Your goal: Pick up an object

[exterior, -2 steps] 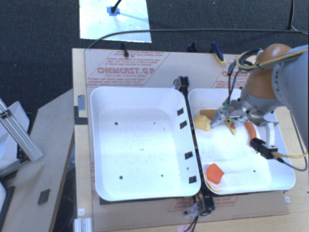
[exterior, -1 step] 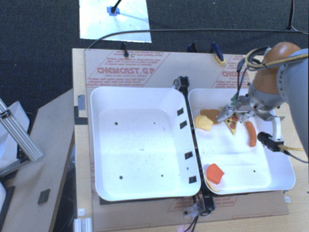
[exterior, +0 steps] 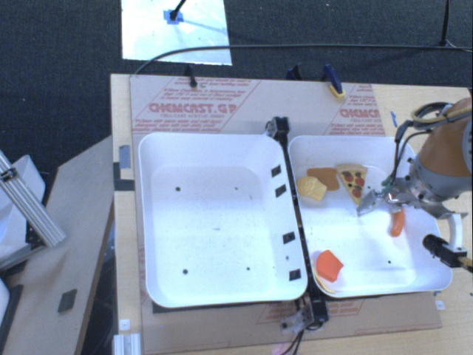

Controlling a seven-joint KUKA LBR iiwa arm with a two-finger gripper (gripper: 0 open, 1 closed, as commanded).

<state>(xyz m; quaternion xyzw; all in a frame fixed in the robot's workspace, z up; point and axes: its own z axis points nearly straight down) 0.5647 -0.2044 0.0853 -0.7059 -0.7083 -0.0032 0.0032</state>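
Two shallow white bins sit side by side on the bench, and all the loose things lie in the right bin (exterior: 425, 276); the left bin (exterior: 159, 272) plays no part in this step. The arm (exterior: 443, 157) reaches in from the right and hangs low over the right bin, with the gripper (exterior: 378, 200) pointing toward the bin's middle.

Several candidates lie within reach. A pizza slice (exterior: 353, 180) lies just beside and above the gripper's tip, a brown flat piece (exterior: 323, 177) next to it on the left, and a pale yellow chunk (exterior: 312, 189) close to the divider between the bins. A small orange stick (exterior: 397, 222) lies just below the wrist, and an orange block on a yellowish base (exterior: 328, 266) rests near the bin's front left corner, well apart from the gripper.

The step in hand looks like the approach, or the last of the descent, before a grasp: nothing is visible between the fingers, and no object is lifted off the bin floor. Whether the fingers stand apart or together cannot be told at this size and angle.

The next move likely calls for settling on the nearest target, probably the pizza slice or the orange stick, centring over it and closing. Both lie flat, so a shallow grip may slip.
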